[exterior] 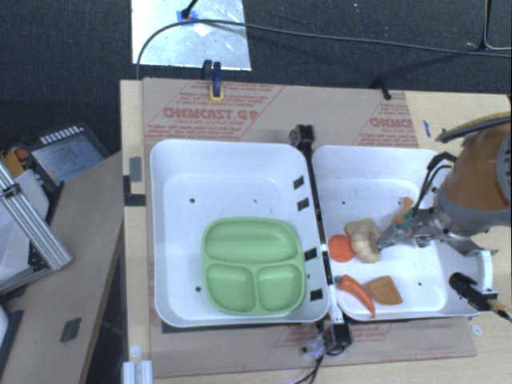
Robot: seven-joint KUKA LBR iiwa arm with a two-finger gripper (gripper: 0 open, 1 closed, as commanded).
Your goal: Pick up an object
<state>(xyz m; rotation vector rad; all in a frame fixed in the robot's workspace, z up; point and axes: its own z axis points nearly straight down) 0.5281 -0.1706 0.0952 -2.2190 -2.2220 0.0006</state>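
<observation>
As framed from above: gripper (392, 234) low in the right bin (360, 166), its tip reaching toward the bin's middle.
Fingers: their state cannot be told; the tip is small and dark against the ginger.
Ginger (364, 238): touching or just beyond the tip, long axis running on toward the bin's near wall.
Tomato (342, 248): just past the ginger, on the side away from the fingers.
Chilli (358, 293): nearer the front wall, clear of the tip.
Brown piece (386, 290): beside the chilli, apart from the tip.
Room: open floor behind the fingers; the divider lies close beyond the tomato.
Left bin (224, 162): holds a green tray (253, 264), well apart.
</observation>
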